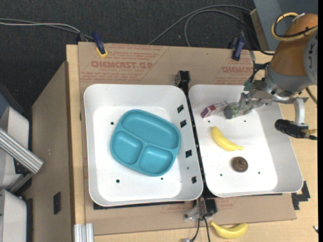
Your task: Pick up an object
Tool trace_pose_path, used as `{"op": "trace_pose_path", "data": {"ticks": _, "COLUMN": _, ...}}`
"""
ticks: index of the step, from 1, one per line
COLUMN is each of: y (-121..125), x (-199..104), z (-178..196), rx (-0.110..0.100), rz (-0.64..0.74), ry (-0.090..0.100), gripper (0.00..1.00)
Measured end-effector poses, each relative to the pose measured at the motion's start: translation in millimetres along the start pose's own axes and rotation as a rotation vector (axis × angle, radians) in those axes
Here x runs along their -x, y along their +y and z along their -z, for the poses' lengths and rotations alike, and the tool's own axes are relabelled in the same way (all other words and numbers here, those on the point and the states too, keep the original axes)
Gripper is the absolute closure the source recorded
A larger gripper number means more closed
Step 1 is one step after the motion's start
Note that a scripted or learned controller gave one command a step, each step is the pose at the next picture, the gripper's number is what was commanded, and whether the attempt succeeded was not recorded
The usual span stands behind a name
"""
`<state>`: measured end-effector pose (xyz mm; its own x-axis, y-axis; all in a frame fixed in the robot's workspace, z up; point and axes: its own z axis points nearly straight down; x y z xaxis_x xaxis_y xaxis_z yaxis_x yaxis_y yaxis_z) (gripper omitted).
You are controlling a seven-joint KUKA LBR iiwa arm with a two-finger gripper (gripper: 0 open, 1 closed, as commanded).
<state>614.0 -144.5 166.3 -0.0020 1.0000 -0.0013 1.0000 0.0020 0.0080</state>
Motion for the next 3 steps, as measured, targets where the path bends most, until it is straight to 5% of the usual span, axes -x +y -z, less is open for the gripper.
{"op": "trace_pose_path", "data": {"ticks": 1, "y": 2.0, "x": -0.3, "z": 38.6, "rx": -0.002, "rz": 0.0, "ry": 0.0, "gripper": 1.0}}
{"op": "trace_pose_path", "data": {"ticks": 3, "y": 2.3, "x": -105.5, "z": 50.1, "rx": -0.005, "rz": 0.005, "ry": 0.004, "gripper": 1.0}}
